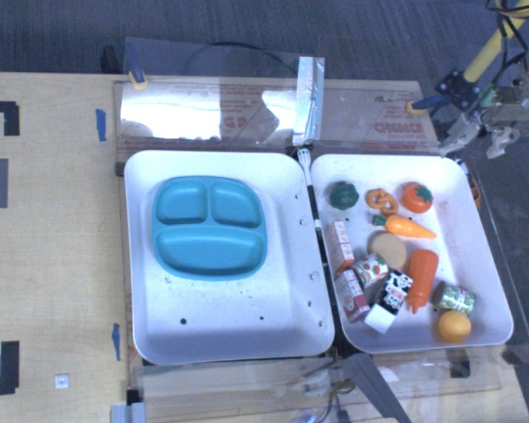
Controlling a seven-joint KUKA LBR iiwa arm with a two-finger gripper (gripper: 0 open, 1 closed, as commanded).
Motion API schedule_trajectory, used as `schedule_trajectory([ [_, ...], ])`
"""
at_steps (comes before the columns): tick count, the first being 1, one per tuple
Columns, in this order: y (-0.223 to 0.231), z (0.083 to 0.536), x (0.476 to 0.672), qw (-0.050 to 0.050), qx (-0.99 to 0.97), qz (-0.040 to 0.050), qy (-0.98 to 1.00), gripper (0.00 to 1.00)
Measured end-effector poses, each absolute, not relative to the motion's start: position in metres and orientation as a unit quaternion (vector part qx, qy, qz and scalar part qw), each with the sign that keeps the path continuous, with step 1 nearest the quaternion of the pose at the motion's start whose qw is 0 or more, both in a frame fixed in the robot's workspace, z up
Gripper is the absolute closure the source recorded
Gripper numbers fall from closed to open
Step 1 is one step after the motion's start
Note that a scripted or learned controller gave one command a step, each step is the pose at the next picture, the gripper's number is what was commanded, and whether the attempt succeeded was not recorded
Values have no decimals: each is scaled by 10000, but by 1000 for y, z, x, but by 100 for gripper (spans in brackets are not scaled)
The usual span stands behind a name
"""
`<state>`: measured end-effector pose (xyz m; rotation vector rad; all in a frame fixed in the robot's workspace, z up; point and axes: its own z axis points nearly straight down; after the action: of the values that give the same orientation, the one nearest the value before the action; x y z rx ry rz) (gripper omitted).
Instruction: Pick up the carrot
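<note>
The carrot point(410, 228) is orange, as are the tomato point(416, 197) and the round fruit point(454, 326). The divided plate point(210, 226) is sky blue in its white bin point(150, 324). Below the carrot, a small carton point(393, 293) wears black-and-white cow patches.

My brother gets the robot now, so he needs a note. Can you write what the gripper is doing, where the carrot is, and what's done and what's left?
Gripper: up at the far right, outside the right bin, not over any toy. Too blurry to tell more.
Carrot: lying in the right bin, between the tomato and the red bottle, touching the beige potato.
Left bin holds the blue divided plate.
Done: nothing yet; carrot not picked.
Left: move over the carrot, go down, grip, lift.
</note>
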<state>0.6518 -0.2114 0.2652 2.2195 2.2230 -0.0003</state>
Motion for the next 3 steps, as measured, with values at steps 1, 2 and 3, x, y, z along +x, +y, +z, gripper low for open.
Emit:
schedule_trajectory([
  [1, -183, 227, 621, -10, 5986, -4, 8011, 0],
  [2, -192, 186, 599, -10, 5111, -2, 8595, 0],
  [3, -178, 88, 618, 49, 4931, 11, 8700, 0],
])
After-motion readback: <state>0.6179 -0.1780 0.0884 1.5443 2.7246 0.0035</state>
